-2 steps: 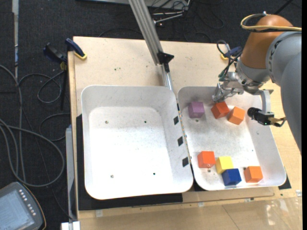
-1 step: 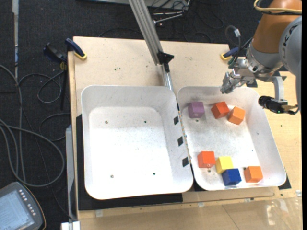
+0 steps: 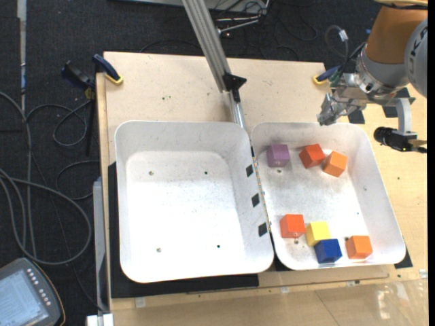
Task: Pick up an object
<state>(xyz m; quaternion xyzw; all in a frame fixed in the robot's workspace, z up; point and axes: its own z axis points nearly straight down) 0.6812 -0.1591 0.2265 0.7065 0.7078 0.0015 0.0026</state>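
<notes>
Nearest the camera, a grey handheld screen unit (image 3: 24,297) lay at the lower left corner on the dark floor, among loose black cables (image 3: 41,182). Up at the right, the tool (image 3: 331,114) hung over the far rim of the right bin (image 3: 380,189), below the grey wrist and orange band of the arm (image 3: 397,26); whether it was apart or together could not be told from this slant, and nothing showed clamped in it. Just below it, inside the right bin near the far wall, sat a purple cube (image 3: 277,155), a red-orange cube (image 3: 312,155) and a lighter orange cube (image 3: 335,163), the last two touching or nearly so. Toward the near rim of the same bin lay four more blocks: an orange cube (image 3: 293,225), a yellow cube (image 3: 317,233) just beside it, a blue cube (image 3: 328,250) touching the yellow one on its near side, and another orange cube (image 3: 359,246) a little to the right. The left bin (image 3: 136,141) stood side by side with the right one, their rims meeting at the middle. Both rested on the pale wooden surface (image 3: 170,80), where a slanted metal rod (image 3: 207,32) came down to the bins' far junction. Blue-and-yellow clamps (image 3: 102,70) gripped the surface's far left corner.
</notes>
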